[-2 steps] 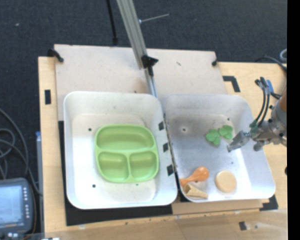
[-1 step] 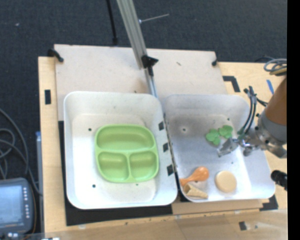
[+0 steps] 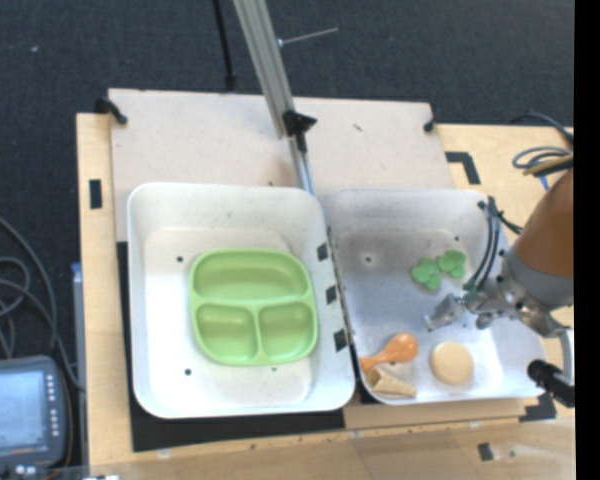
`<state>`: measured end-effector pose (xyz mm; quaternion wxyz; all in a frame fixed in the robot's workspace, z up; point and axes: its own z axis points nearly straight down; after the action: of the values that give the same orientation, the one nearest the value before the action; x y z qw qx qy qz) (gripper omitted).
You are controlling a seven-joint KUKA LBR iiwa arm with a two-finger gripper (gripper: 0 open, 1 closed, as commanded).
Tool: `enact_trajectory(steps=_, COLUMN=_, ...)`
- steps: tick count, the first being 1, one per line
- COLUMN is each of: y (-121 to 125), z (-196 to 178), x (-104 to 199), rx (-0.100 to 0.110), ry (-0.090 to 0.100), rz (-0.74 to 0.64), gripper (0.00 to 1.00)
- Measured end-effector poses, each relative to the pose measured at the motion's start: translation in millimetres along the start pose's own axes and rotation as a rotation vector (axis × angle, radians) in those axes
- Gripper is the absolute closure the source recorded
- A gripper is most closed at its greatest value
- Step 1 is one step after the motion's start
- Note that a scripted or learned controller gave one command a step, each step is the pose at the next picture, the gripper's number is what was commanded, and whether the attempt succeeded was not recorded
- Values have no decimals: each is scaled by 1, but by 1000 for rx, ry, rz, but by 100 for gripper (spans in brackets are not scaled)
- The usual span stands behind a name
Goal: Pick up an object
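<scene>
In the right bin (image 3: 380, 218) lie a green leafy toy (image 3: 437, 269), an orange spoon-shaped piece (image 3: 393, 350), a tan wedge (image 3: 393, 381) and a round beige bun (image 3: 452, 363). My gripper (image 3: 452, 313) hangs low over the bin's right half, just below the green toy and just above the bun. It sits beside both without visibly holding either. The grey wrist with its orange band (image 3: 552, 230) reaches in from the right.
The left bin (image 3: 160, 228) holds a light green divided plate (image 3: 253, 305). A slanted metal pole (image 3: 270, 63) rises behind the bins. Black cables (image 3: 492, 248) hang along the right bin's right wall.
</scene>
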<state>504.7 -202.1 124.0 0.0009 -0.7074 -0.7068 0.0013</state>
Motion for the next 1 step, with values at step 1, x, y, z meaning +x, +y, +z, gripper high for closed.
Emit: enact_trajectory(steps=1, y=2, z=-14, x=-2, rx=-9, ry=-2, rz=6, gripper=100)
